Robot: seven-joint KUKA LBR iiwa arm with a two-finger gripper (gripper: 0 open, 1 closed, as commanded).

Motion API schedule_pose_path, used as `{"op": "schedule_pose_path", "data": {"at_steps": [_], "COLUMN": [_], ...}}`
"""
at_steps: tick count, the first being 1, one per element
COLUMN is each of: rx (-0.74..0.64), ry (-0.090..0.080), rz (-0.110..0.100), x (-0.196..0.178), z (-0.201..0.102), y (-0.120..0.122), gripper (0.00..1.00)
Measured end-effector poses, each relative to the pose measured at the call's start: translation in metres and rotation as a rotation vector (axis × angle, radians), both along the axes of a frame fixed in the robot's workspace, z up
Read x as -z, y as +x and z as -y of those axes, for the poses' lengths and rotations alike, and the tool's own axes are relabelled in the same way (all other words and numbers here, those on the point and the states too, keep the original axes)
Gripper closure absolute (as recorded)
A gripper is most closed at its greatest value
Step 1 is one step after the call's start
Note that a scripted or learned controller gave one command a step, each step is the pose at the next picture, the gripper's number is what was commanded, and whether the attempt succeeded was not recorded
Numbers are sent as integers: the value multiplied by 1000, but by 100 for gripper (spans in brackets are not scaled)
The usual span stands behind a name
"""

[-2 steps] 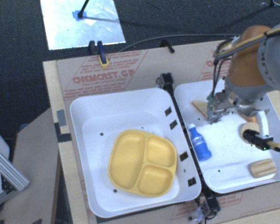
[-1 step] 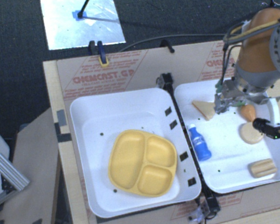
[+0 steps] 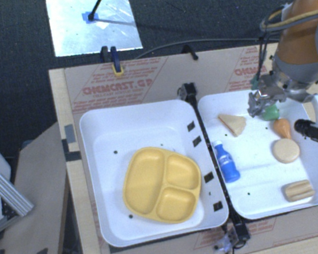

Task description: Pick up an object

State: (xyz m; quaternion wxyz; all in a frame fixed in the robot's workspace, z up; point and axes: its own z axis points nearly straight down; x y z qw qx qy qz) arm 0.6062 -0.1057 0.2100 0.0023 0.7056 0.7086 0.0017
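The right bin (image 3: 261,203) holds a blue bottle (image 3: 226,163), a tan wedge (image 3: 233,123), an orange carrot-like piece (image 3: 282,128), a round beige disc (image 3: 286,150) and a tan loaf-shaped block (image 3: 297,190). A green object (image 3: 271,113) lies at the bin's far side. My gripper (image 3: 257,105) hangs low over the far part of that bin, right beside the green object and partly covering it. The tan wedge lies just to its left.
In the left bin (image 3: 100,132) sits a yellow compartment tray (image 3: 161,183). A black divider strip (image 3: 207,157) runs between the bins. A black cable with a connector (image 3: 309,128) hangs by the right bin's far right side.
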Motion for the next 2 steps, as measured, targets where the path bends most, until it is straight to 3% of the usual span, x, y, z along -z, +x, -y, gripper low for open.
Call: {"op": "schedule_pose_path", "data": {"at_steps": [1,2], "rx": [0,-4], "ry": [0,2], "rz": [2,-4], "x": [-54,-56], "z": [0,-43], "y": [2,-18], "gripper": [100,100]}}
